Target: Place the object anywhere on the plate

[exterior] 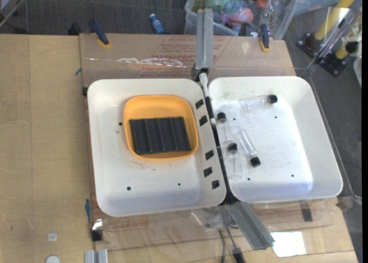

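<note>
The two bins, left bin and right bin, are white, with small black dots on their floors. The plate in the left bin is orange-yellow. The ribbed block on the plate is black, marked by darker parallel grooves. The vials in the right bin are clear with black caps. The bench is pale tan wood grain. The divider clips are black.
</note>
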`<state>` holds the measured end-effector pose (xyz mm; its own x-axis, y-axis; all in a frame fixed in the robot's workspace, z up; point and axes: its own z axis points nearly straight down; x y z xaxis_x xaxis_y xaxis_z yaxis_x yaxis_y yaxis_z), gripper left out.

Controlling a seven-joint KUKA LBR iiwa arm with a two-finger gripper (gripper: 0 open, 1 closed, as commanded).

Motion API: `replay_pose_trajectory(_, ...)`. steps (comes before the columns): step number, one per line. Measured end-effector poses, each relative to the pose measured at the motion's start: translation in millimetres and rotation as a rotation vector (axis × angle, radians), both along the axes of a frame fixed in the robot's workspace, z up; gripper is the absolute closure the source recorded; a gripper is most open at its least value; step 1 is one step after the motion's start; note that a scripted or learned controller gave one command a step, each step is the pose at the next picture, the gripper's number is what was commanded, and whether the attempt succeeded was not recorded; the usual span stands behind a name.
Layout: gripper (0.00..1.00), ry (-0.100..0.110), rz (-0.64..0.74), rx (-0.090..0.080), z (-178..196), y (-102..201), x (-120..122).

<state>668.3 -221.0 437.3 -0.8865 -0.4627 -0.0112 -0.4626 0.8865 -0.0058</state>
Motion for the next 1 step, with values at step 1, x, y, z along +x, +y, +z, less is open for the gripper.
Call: replay_pose_trajectory(1,1.00,0.000,0.305,-0.003,-0.1,-0.1,-0.1)
